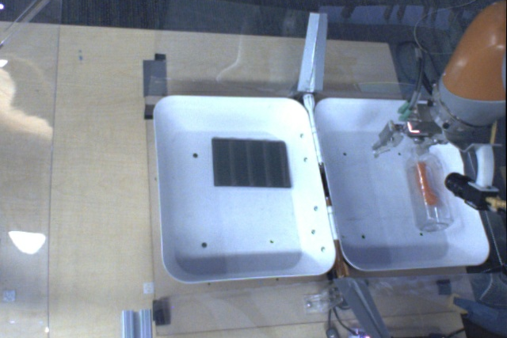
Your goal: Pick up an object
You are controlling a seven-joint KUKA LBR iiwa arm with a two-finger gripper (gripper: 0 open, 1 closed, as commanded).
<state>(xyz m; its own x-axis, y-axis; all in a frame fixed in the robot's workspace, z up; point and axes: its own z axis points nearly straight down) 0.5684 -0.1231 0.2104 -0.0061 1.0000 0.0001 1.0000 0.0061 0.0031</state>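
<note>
A clear plastic tube with an orange core (428, 192) lies lengthwise in the right bin (356, 194), near its right side. A dark ribbed rectangular pad (250, 163) lies flat in the middle of the left bin (182, 210). My gripper (394, 136) hangs over the upper part of the right bin, just up and left of the tube's top end. Nothing shows in its grasp. The arm's orange band (480, 51) rises behind it at the right edge.
A grey metal bar (313, 51) runs back from the seam between the bins. A black part of the arm (467, 189) sits right of the tube. Light wooden bench (79, 170) spreads to the left.
</note>
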